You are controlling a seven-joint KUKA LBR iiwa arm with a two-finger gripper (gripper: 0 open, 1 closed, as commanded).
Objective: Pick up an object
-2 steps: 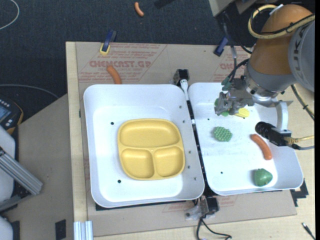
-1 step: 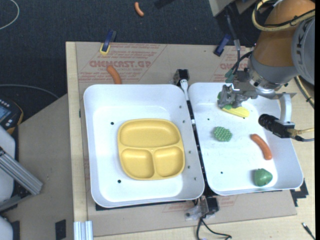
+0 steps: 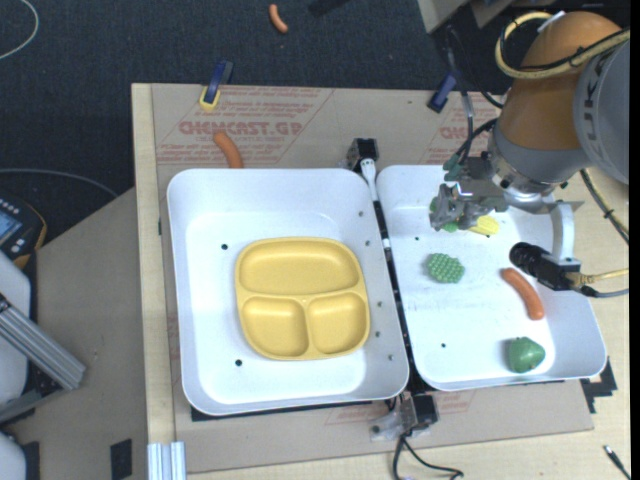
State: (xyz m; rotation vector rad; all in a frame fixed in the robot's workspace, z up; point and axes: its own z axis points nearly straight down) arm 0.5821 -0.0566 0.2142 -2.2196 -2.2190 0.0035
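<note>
Gripper sat low in right bin over a yellow object; jaw state could not be told

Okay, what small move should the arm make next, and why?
Probably a short, straight descent: the gripper hangs at the back of the right bin, right beside a small yellow piece and apparently above it. Nothing visibly sits in its grasp yet.

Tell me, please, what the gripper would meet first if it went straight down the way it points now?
Most likely the small yellow object right beneath the gripper, then the right bin floor; depth is hard to judge from this slanted view.
</note>
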